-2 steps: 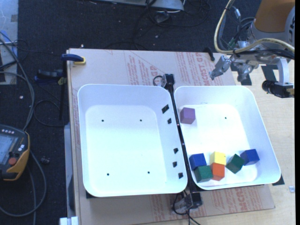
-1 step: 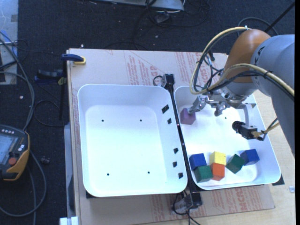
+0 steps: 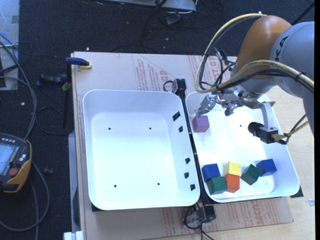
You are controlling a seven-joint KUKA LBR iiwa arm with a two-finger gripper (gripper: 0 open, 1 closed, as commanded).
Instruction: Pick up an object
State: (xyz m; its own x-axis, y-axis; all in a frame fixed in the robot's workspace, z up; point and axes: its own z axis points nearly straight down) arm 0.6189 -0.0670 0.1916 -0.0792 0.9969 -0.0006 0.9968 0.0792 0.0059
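Just pincer (image 3: 206, 109) above purple block (image 3: 200, 123), right bin (image 3: 286, 160).

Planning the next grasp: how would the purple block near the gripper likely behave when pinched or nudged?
The purple block looks like a rigid cube with flat faces, so it should probably slide rather than roll. It seems small, likely light. Standing alone in the right bin, it has room to skid.
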